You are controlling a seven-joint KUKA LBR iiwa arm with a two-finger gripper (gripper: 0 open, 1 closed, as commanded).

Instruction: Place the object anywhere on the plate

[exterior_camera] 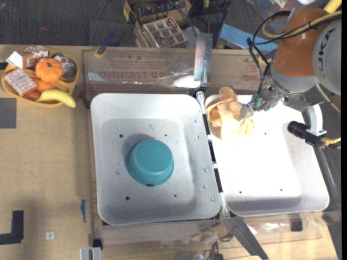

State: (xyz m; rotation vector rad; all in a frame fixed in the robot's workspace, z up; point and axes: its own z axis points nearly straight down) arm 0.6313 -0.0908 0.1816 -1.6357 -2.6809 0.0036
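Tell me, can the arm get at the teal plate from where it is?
Probably yes. The plate lies uncovered in the left bin; the claw is over the right bin, with just low rims between.

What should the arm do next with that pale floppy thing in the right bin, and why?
Probably close on the pale object and lift it. The gripper sits right at the object's edge in the right bin, while the teal plate lies over in the left bin.

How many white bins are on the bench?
2. The left bin holds a teal plate; the right bin holds a pale yellow object at its far-left corner.
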